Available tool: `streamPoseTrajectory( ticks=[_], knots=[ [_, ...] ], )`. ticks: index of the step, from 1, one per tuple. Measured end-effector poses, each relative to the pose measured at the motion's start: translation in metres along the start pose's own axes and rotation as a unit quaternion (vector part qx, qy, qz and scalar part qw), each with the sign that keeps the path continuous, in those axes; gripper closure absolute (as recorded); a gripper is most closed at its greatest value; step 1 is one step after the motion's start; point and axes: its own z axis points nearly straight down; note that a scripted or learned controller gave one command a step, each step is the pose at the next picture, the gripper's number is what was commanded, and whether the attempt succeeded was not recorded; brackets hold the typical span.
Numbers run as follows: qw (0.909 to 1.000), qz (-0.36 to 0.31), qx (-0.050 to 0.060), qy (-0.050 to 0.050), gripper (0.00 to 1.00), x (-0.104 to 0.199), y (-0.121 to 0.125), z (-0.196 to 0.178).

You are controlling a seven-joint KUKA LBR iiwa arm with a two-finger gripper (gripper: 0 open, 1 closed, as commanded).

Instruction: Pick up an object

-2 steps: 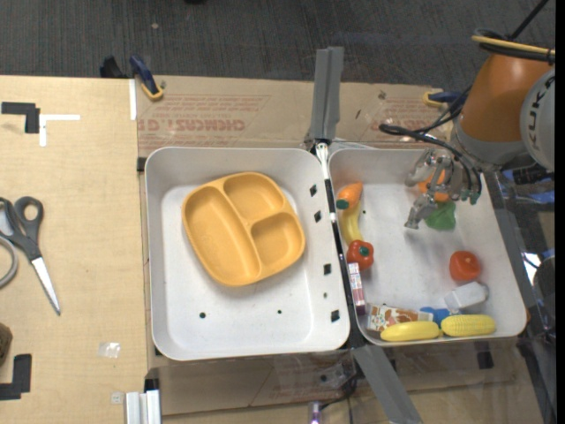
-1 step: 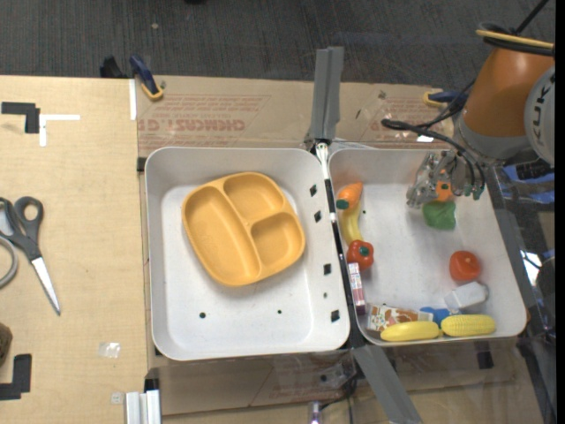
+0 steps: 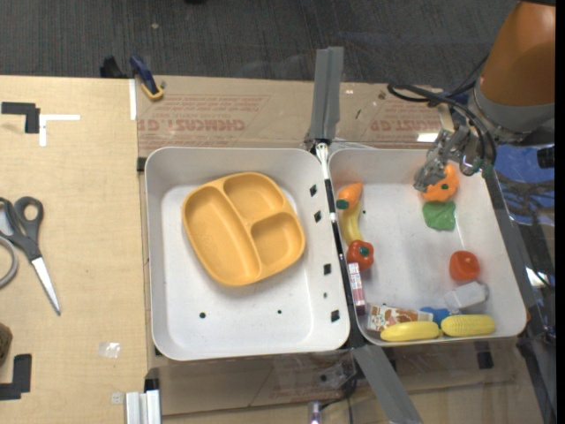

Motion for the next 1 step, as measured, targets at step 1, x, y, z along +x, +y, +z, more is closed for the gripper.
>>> streamPoseTrajectory(
  ticks=[1],
  knots=[
    [0.9857, 0.169, 0.001, 0.002, 1.00, 0.0738, 0.0321, -0.0180]
  ],
)
